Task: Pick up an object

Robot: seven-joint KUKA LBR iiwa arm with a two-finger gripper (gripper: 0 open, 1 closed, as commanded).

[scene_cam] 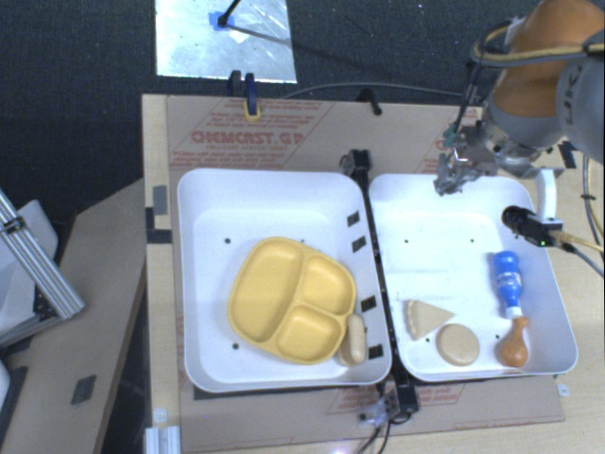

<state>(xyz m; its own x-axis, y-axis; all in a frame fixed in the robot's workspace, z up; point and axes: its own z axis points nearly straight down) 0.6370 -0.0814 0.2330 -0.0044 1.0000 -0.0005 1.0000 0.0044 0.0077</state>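
My gripper (452,180) hangs over the far edge of the right bin (444,218), with nothing seen between its tips. Well away from it, along that bin's near side, lie a tan wedge (424,316), a round tan biscuit-like piece (458,343) and a brown drumstick-shaped piece (513,342). A blue and white bottle (506,281) lies near the right wall. In the left bin (214,216) rests a yellow divided plate (292,299), with a small beige roll (354,339) touching its right corner.
A black clip divider (363,218) runs between the two bins. The bins sit on a cardboard sheet (255,130). A shiny metal plate (225,25) lies on the dark floor beyond. An aluminium rail (33,258) stands at the left.
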